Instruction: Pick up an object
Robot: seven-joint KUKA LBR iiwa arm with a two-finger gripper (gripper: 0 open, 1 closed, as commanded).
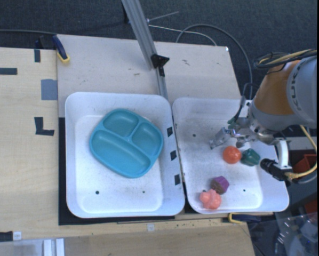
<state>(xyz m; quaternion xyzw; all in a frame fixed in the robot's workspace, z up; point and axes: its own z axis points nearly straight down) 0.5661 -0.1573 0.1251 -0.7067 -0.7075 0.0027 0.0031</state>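
Reaching in from the right edge of the frame, the grey arm with its orange band (274,92) hangs over the right-hand shallow white bin (202,116), and its two-finger gripper (222,138) sits low at the middle of that bin, its metal fingers pointing toward the frame's left. Whether those fingers stand apart or together I cannot tell, and nothing is seen between them. Just below and to the right of the gripper lies a small orange ball (231,154), with a dark green rounded piece (250,157) touching or just beside it on the right. Lower in the same bin, near its bottom edge, a purple blocky object (220,184) rests just above a pink lumpy object (210,199). The left-hand shallow white bin (79,196) holds a light blue plastic plate with three compartments (127,142), lying tilted across its middle. A grey metal bar (141,28) slants down from the top of the frame to the gap between the bins, and black cables (213,30) curl over the wooden bench (15,143) at the upper right.
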